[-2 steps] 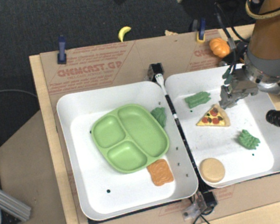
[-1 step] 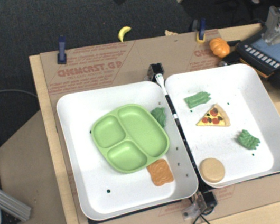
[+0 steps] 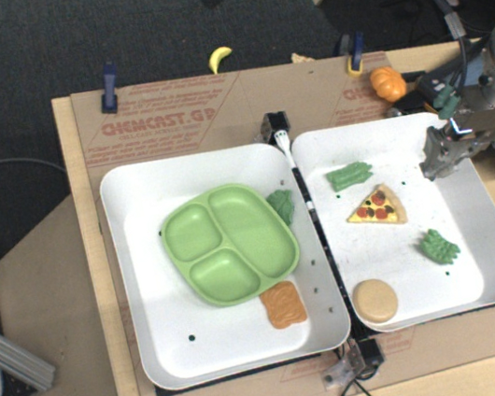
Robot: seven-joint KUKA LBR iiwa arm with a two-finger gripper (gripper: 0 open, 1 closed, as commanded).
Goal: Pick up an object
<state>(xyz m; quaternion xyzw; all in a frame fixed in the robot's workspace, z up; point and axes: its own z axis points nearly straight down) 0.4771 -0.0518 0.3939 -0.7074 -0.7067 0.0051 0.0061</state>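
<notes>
From above, the counter (image 3: 98, 266) carries a brown cardboard sheet printed with red lettering, and on it sit two shallow white bins with rounded corners and a smooth, slightly glossy plastic look.

The left bin (image 3: 140, 259) holds a light green divided plate (image 3: 229, 243), matte plastic, rounded, with three moulded compartments, lying tilted on the bin floor. A small green leafy piece (image 3: 281, 205) sticks out from beside the plate's right rim. Just below the plate lies a flat orange-brown slab (image 3: 284, 305) with a rough, breaded surface.

The right bin (image 3: 477, 209) holds four toy foods, well apart from one another: a knobbly green vegetable piece (image 3: 349, 176) near the top, a triangular pizza slice (image 3: 377, 208) with yellow topping and red dots near the middle, another bumpy green piece (image 3: 439, 248) lower right, and a smooth tan round disc (image 3: 375, 300) at the bottom left corner.

The gripper (image 3: 437, 159) comes in over the right bin's upper right edge, dark grey metal with cables. Whether it is spread or pressed together cannot be told; nothing is visibly held. The pizza slice lies down and left of it, apart; the upper green piece lies to its left.
</notes>
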